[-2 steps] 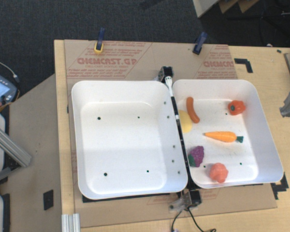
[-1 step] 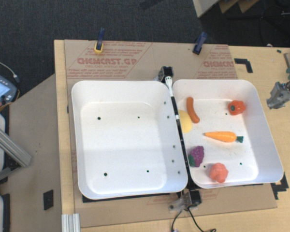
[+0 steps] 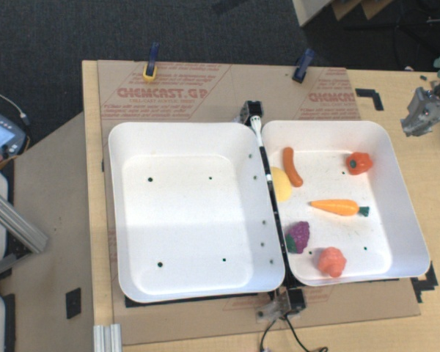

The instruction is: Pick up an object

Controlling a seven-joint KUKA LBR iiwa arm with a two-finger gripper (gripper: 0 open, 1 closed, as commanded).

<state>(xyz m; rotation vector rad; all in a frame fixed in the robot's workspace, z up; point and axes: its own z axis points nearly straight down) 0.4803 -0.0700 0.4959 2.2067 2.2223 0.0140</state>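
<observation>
The right bin (image 3: 396,196) holds several toy foods. A red tomato (image 3: 358,163) sits at its far right, a brown sausage (image 3: 292,166) lies near its far left, and a yellow piece (image 3: 281,184) rests against the left wall. An orange carrot (image 3: 337,207) lies across the middle. Purple grapes (image 3: 298,235) and a pink strawberry (image 3: 331,261) sit near the front. My gripper (image 3: 424,114) hangs at the right edge of the view, outside the right bin's far right corner, well above and away from all the objects.
The left bin (image 3: 125,196) stands beside the right one, joined along a black divider rail (image 3: 265,182). Both rest on a cardboard sheet (image 3: 169,86) held by a yellow clamp (image 3: 151,70) and a blue clamp (image 3: 303,64) at the back edge.
</observation>
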